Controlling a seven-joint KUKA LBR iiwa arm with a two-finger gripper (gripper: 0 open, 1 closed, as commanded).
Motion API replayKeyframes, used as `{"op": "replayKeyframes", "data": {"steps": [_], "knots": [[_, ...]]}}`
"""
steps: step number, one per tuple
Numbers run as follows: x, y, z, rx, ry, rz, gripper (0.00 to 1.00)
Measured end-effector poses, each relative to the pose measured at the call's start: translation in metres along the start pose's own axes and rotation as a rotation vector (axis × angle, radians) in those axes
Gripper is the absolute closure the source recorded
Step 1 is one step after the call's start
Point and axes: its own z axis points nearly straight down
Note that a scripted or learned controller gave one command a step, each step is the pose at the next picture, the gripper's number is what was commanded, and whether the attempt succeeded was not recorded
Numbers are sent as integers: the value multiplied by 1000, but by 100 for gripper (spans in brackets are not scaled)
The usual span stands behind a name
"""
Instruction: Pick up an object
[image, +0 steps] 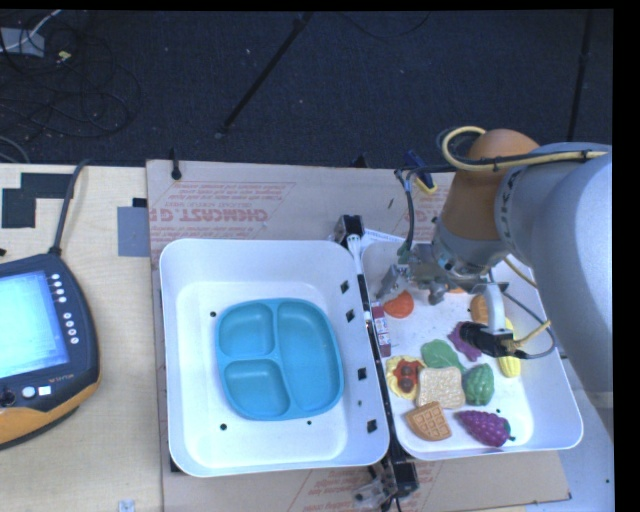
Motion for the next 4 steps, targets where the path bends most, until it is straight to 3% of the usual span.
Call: {"op": "replayKeyframes", "data": {"steps": [1,2,3,4], "knots": [[-3,-42,12,0,0,5,0],[-43,-103,10,-2,0,8,0],[-35,4,9,-13,-2,0,0],[-3,0,10,-3,0,1,0]]}}
